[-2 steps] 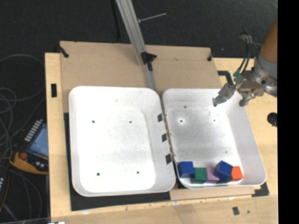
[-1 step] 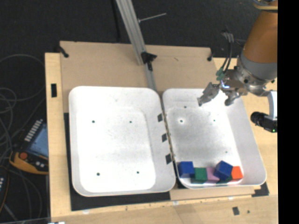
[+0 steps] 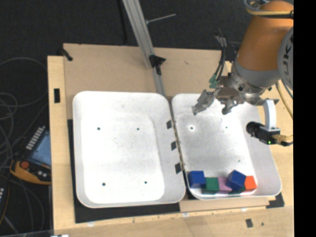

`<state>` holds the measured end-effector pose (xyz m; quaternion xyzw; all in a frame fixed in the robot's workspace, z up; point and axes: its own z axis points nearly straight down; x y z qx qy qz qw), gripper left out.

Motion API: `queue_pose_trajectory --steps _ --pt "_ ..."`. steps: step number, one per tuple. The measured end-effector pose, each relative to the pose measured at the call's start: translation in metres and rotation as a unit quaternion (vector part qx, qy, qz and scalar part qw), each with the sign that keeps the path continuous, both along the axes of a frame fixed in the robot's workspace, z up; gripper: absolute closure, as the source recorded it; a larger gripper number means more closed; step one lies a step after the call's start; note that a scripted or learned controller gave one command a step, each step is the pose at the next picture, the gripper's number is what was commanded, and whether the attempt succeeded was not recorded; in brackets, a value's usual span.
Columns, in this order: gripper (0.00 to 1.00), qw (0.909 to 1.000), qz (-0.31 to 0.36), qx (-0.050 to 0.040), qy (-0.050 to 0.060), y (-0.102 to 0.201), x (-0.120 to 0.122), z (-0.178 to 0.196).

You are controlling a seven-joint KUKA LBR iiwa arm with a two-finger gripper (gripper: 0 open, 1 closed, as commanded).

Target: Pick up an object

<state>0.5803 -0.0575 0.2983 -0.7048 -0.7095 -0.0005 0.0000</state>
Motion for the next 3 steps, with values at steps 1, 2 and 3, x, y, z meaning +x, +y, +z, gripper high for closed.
queue_pose_trajectory --steps 1,2,3 --pt "0.00 1.0000 -0.004 -0.0016 0.003 -0.029 0.040 -0.077" --pt "0.00 1.0000 -0.007 -0.0027 0.002 -0.122 -0.001 -0.112" --pt "0.00 1.0000 -0.004 -0.0012 0.002 -0.133 0.020 -0.163"
